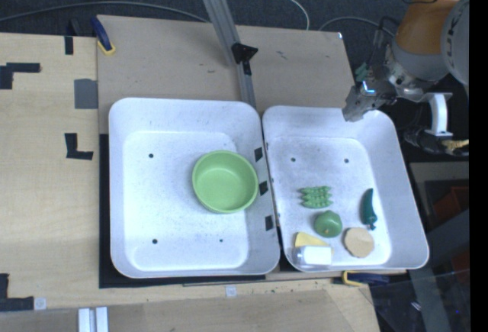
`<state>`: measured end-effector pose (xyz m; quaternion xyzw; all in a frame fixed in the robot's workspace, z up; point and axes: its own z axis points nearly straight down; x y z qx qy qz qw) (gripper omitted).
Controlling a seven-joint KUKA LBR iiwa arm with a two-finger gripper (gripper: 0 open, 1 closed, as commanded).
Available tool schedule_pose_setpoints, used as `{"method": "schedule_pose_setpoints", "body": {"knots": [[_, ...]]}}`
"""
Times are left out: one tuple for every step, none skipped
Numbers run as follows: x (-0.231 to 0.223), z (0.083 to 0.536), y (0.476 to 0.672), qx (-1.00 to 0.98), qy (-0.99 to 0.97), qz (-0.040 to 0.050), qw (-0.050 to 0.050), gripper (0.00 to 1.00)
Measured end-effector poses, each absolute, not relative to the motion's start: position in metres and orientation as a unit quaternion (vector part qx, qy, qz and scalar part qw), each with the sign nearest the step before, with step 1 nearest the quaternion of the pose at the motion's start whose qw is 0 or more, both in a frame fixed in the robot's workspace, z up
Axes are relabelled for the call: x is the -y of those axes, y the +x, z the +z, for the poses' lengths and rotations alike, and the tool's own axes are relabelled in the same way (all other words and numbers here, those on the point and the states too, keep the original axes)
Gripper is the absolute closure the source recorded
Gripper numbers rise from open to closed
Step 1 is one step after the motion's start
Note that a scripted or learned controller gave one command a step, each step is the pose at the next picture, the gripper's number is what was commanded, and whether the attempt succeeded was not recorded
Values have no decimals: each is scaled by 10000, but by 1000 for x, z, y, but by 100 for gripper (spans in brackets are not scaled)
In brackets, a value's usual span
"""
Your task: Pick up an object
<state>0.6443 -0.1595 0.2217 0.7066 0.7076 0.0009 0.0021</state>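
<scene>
Hand (pixel 357 107): over far rim of right bin (pixel 404 170); spread cannot be told; nothing seen in it.
Left bin (pixel 122 170): one green bowl (pixel 224 182).
Right bin: one pea pod (pixel 316 196), one dark green vegetable (pixel 369 207), one green round fruit (pixel 329 224), one tan disc (pixel 358 242), one yellow-white block (pixel 312 248), clustered at near end.

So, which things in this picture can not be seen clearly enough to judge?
- The claw, camera view: small and dark over the right bin's far rim; whether it is open or shut cannot be told.
- The dark blue-green object, camera view: too small to identify.
- The pale block, camera view: at the bin's near rim, with blurred outline.
- The arm: cut off by the right edge.
</scene>
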Motion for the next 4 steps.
{"method": "schedule_pose_setpoints", "body": {"knots": [[159,256,645,-7077,7065,9,12,100],[109,246,631,-7089,7053,-6,-14,100],[59,251,603,-7091,7051,-2,-15,100],[18,236,578,-7086,7056,-15,-21,100]]}}
